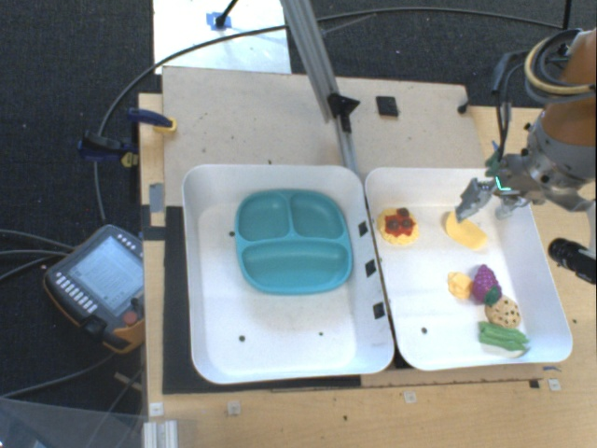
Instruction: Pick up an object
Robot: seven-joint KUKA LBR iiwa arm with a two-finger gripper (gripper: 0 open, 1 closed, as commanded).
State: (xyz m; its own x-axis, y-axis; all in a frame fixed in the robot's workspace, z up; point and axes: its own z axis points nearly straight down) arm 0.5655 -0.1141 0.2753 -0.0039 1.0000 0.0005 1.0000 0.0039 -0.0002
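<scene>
Nearest the camera, low at the left, lies a grey handheld control box [98, 287] with its screen up, off the bench. Moving right, the left bin [210, 343] holds a teal divided plate [292, 241], lying flat near the bin's middle. Next comes the right bin [410, 343], where my choices sit: a small round pizza toy [399, 225] at the upper left, a yellow banana-like piece [465, 231] just beside it to the right, then lower down a cluster of a yellow bit [459, 285], purple grapes [484, 283], a speckled cookie [504, 314] and a green pod [505, 337].

My gripper [487, 197] hovers over the upper part of that bin, right above the yellow piece, which I judge to be my target. I cannot tell whether my fingers are spread or pressed together, and nothing shows between them.

The yellow piece looks like light, hard, smooth plastic, likely slippery and low-lying. I would take it across its narrow width, near the middle, pressing down close to the bin floor.
</scene>
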